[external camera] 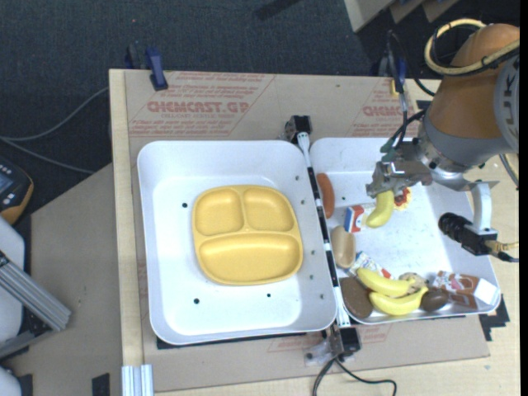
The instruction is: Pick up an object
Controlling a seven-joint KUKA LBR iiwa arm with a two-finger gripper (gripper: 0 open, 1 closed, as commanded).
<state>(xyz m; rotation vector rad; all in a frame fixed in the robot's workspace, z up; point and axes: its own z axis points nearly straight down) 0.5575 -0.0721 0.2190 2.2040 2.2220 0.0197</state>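
Yellow plastic marks the thing in play: a small toy banana (pixel 380 210) hangs curved and nearly upright in the right bin (pixel 429 242), its top caught between the fingers of the gripper (pixel 390 186), whose jaws are clamped on its upper end. Its lower tip sits just above or barely at the bin floor, and I cannot tell which, so whether it is truly lifted is a judgement; it looks freshly raised, since it dangles rather than lies flat like the others. Gripping at one end lets the banana swing, and such a hold could slip. Close beside it lie a red-and-white packet (pixel 354 218) and a sausage (pixel 327 195) along the left wall, well clear of the fingers. Two more bananas (pixel 393 292) rest heaped at the near edge with brown items, likely left alone because the crowding makes a clean grasp harder. In the left bin (pixel 165 221) a yellow divided plate (pixel 247 234) sits centred, apart from the action.
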